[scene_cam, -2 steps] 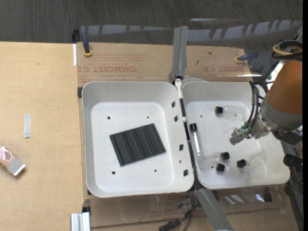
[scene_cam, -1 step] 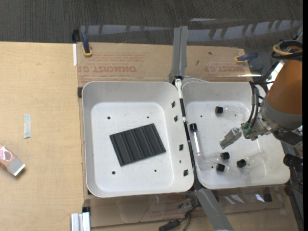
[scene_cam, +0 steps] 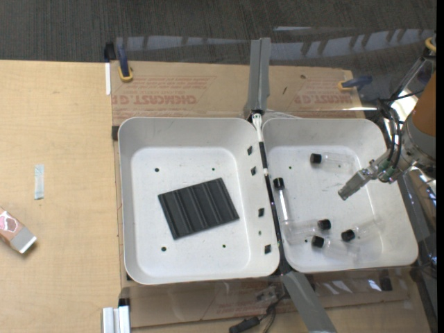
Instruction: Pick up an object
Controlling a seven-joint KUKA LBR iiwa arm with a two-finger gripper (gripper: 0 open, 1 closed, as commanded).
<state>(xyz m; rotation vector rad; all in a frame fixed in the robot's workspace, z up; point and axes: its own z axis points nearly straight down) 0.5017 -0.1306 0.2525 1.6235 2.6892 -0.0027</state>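
Pale wood bench [scene_cam: 55, 116] and a brown cardboard sheet [scene_cam: 180, 89] lie under the two white bins you are looking down on. Your candidates for picking are the small clear vials with black caps in the right bin [scene_cam: 305, 127]: one near the back [scene_cam: 316, 159], one against the left wall [scene_cam: 278, 183], and three clustered near the front [scene_cam: 323, 224] [scene_cam: 318, 241] [scene_cam: 347, 236]. The gripper [scene_cam: 343, 193] hangs over that bin's right half, between the back vial and the front cluster, touching none of them; its fingers look pressed together into one narrow grey tip with nothing between them. In the left bin [scene_cam: 139, 134] a dark ribbed panel [scene_cam: 199, 207] lies flat and slightly turned. Two blue clamps [scene_cam: 123, 68] [scene_cam: 354, 83] sit on the cardboard's back edge.
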